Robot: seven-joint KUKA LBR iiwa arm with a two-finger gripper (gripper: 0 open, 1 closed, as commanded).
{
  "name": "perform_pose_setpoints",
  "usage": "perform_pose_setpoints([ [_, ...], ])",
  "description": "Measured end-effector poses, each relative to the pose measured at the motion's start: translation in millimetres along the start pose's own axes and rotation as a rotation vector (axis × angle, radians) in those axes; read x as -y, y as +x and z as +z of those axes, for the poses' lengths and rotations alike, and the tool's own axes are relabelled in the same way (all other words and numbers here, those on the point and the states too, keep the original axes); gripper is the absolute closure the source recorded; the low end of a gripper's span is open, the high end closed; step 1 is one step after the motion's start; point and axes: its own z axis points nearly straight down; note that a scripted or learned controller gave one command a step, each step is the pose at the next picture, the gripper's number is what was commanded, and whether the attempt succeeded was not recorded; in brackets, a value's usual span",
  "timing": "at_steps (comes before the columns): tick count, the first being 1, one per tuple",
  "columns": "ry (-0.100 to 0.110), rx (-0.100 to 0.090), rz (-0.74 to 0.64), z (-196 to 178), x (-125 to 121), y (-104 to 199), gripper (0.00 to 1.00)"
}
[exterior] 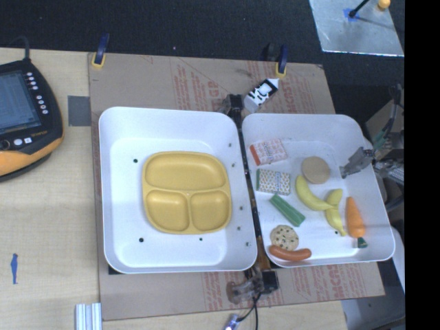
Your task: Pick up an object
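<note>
Gripper (357, 161) at right bin's (371, 253) right rim, finger state unclear | toy foods lay in that bin, banana (311, 194) mid-bin | box (268, 152) print unreadable | wooden surface (48, 232), cardboard (206, 81) underlay

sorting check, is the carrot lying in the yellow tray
No, the carrot lies in the right bin, beside the bananas, apart from the tray.

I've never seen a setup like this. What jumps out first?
The yellow divided tray sits alone in the middle of the left bin. The right bin holds a scatter of toy food: a banana, a carrot, a cookie, a sausage. The gripper reaches in at that bin's right edge.
</note>
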Motion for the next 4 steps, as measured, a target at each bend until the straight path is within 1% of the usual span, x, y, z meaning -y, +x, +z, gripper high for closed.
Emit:
perform_pose_setpoints([
  [1,0.003,0.000,-0.003,154.7,-24.7,23.7,0.00],
  [2,0.002,0.002,-0.004,143.4,-25.3,22.4,1.00],
  [3,-0.001,0.001,-0.003,126.5,-51.7,84.2,1.00],
  [4,-0.003,-0.001,-0.001,11.8,-38.2,154.9,1.00],
])
